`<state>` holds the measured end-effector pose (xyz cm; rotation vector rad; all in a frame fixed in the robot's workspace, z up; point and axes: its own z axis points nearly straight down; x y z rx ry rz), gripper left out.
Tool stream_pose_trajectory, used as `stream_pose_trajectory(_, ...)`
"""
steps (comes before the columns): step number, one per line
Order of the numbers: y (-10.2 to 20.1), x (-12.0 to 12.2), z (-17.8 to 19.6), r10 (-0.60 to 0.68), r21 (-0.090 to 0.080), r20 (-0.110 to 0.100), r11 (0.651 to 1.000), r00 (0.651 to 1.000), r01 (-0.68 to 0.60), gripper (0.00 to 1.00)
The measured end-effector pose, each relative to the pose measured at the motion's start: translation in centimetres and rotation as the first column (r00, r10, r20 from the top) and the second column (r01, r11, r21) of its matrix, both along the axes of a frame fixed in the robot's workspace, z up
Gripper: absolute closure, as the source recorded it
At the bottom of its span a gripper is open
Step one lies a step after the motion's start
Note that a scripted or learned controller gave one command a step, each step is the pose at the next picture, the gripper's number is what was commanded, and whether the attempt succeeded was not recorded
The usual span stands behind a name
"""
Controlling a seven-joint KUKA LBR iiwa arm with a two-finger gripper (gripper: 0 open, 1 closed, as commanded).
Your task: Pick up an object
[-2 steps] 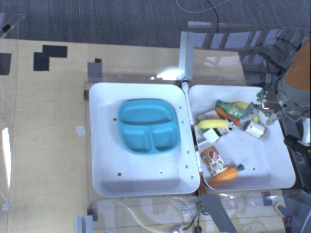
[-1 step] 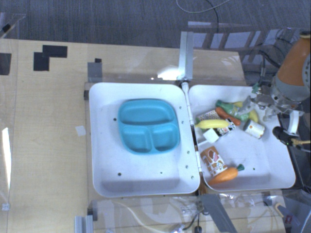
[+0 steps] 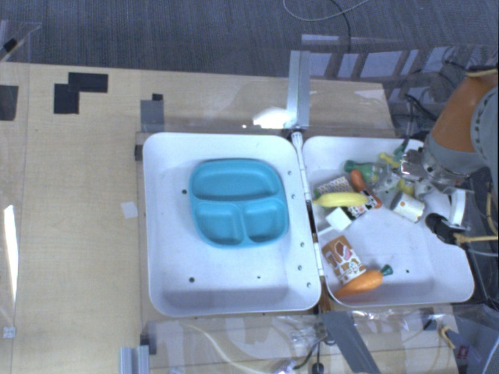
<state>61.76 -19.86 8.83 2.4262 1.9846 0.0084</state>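
Note:
My gripper [image 3: 399, 179] reaches in from the right and hangs low over the back of the right bin [image 3: 437, 287], among a cluster of small items. Just left of it lie a small orange carrot with a green top [image 3: 357, 178] and a grey mesh piece [image 3: 334, 185]. A yellow piece [image 3: 389, 160] shows behind it, and a white cylinder [image 3: 408, 206] lies just in front. A banana [image 3: 343, 199], a white block [image 3: 338, 218], a patterned carton [image 3: 343, 259] and a large carrot [image 3: 364, 281] lie nearer the front.
The left bin [image 3: 171, 287] holds a blue divided tray [image 3: 238, 202]. A metal post [image 3: 299, 84] stands behind the wall between the bins. Bare floor shows in the right bin's front right part.

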Motion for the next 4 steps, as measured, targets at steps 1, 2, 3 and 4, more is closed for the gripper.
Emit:
stream_pose_trajectory(1,0.7,3.3,5.1,0.073,-0.001,-0.002,0.997,0.997,-0.073,0.00)
stream_pose_trajectory(2,7.1,5.3,8.0,0.002,0.001,-0.002,1.000,1.000,-0.002,0.00)
stream_pose_trajectory(3,5.4,3.1,2.9,0.199,-0.011,0.022,0.980,0.980,-0.199,0.00)
stream_pose_trajectory(4,3.4,0.7,3.6,0.341,-0.002,-0.002,0.940,0.940,-0.341,0.00)
